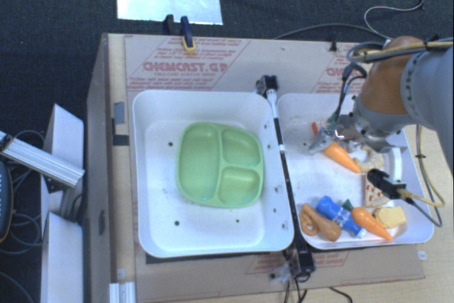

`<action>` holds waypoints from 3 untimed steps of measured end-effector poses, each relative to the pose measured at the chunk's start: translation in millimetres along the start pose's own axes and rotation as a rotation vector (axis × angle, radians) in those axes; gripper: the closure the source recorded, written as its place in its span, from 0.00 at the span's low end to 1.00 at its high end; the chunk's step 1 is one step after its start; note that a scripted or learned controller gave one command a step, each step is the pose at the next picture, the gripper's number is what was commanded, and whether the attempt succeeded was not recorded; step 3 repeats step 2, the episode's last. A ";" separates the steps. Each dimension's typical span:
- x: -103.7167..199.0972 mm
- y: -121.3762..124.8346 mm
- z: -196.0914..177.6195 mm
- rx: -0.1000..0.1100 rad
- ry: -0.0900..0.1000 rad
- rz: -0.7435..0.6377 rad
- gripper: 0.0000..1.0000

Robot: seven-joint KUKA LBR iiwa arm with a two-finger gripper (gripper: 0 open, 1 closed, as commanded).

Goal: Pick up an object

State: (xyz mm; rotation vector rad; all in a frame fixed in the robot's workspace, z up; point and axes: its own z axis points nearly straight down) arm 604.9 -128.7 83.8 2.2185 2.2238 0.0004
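Hovering low in the right bin [425,227], gripper [328,139] just beside a carrot [342,157], grip state unclear

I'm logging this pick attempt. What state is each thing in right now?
End effector: low in the right bin, at the upper carrot's tip; grip unclear.
Upper carrot: lying flat on the bin floor.
Lower carrot: lying flat near the front wall.
Blue item: lying among the front pile.
Green tray: flat, right way up, in the left bin.
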 end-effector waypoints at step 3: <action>102.2 -18.1 -101.7 -0.003 0.002 -0.002 1.00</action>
